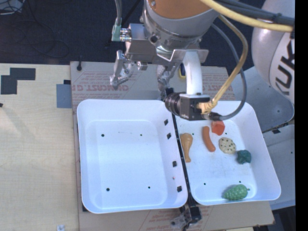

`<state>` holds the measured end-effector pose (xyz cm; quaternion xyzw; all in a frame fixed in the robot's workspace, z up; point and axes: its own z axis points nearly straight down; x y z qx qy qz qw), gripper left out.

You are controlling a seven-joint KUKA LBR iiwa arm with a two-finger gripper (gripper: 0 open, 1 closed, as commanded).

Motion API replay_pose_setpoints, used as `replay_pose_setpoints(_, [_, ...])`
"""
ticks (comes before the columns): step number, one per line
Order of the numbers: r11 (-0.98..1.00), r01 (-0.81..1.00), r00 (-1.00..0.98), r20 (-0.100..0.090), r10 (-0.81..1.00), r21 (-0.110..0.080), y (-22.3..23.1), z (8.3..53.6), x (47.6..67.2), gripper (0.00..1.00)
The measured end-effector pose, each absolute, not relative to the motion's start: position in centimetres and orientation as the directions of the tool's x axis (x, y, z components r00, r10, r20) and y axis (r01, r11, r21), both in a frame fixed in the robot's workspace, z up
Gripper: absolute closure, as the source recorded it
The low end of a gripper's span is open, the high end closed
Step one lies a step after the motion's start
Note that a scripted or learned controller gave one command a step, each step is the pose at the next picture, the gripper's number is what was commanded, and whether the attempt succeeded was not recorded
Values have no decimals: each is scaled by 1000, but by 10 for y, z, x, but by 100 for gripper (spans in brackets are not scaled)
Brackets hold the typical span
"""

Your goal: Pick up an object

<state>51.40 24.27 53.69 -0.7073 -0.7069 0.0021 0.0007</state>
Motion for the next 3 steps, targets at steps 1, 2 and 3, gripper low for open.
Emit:
replay_pose_setpoints(1, [-1, 1000, 1, -2, 1000, -4, 243, 537, 514, 0])
replay_pose_setpoints(2, [-1, 1000, 1, -2, 1000, -4, 243, 537, 514, 0])
replay_pose_setpoints(3, [-1, 1000, 1, -2, 1000, -4, 243, 537, 514, 0])
